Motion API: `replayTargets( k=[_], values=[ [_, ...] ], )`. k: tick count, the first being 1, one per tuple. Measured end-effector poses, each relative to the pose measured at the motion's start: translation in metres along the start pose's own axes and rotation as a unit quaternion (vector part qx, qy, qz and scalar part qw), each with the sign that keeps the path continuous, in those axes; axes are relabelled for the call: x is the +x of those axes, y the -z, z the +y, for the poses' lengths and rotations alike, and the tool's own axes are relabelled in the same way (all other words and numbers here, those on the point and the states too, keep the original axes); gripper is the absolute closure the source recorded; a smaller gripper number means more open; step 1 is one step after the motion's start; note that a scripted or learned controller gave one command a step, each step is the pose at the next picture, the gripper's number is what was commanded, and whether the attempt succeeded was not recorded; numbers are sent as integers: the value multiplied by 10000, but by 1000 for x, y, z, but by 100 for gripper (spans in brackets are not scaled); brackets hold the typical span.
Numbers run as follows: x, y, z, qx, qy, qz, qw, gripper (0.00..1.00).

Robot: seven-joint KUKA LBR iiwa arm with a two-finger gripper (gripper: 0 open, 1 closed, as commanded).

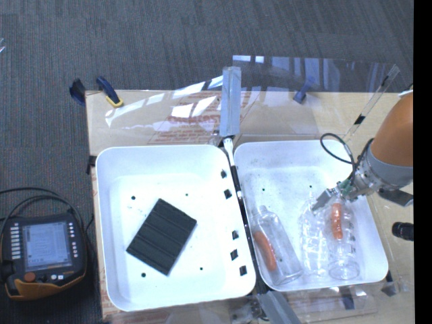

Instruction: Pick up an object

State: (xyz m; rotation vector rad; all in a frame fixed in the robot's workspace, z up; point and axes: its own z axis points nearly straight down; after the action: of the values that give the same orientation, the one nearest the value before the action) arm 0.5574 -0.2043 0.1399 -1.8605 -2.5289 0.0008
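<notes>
The pincer (335, 196) hangs low in the right white bin (270, 155), just above a clear plastic bottle (331, 238); nothing visibly lifted, grip state unclear.

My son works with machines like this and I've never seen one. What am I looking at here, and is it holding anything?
This is one camera fixed above a workbench, looking down at a slant. The grey and orange shape at the right is a robot arm; a program moves it. At its tip is a pincer for picking things up. On the bench sit two shallow white bins. The left bin holds a flat black ribbed pad. The right bin holds two clear plastic bottles, each with something orange inside. The pincer is low over the right-hand bottle, but I cannot tell whether it grips it. The device on the floor at the left is a handheld controller.
</notes>
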Motion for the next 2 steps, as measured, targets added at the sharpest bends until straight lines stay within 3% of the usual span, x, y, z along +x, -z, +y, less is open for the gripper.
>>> replayTargets(
  k=[1, 2],
  values=[
    [-2, -32, -2, -201, 540, -67, 9983, 0],
    [-10, -39, 31, -163, -16, -43, 9999, 0]
  ],
)
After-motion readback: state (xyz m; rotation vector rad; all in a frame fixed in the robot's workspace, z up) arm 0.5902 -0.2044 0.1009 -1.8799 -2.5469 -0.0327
